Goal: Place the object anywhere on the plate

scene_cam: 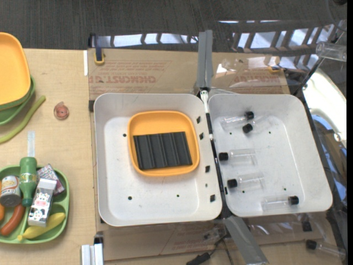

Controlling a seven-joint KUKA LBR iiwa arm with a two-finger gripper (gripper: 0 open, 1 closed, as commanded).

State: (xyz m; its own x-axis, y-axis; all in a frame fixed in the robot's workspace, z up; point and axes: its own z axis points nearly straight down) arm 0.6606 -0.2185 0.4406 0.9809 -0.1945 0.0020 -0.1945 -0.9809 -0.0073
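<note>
1. Find the left bin (110,203). The orange plate (163,118) lies flat in its upper half, closer to the far wall than to the near wall.
2. Check the plate. A black ribbed block (163,150) lies flat on it, inside the rim, with its ribs running front to back. It covers most of the plate's floor, and the orange rim shows on all 4 sides.
3. Find the right bin (311,164), which touches the left bin along the centre line. You will see 5 clear tubes with black caps lying on their sides in it: 2 near the far wall (238,116) (237,129), 1 at mid-left (238,156), 1 below that (246,181) and 1 near the front wall (278,202). All 5 lie apart from each other and well apart from the plate.
4. Note that both bins rest on cardboard (143,76).
5. Note the bench to the left: a green tray (58,228) of toy food and a second orange dish (11,65), both well apart from the bins.
</note>
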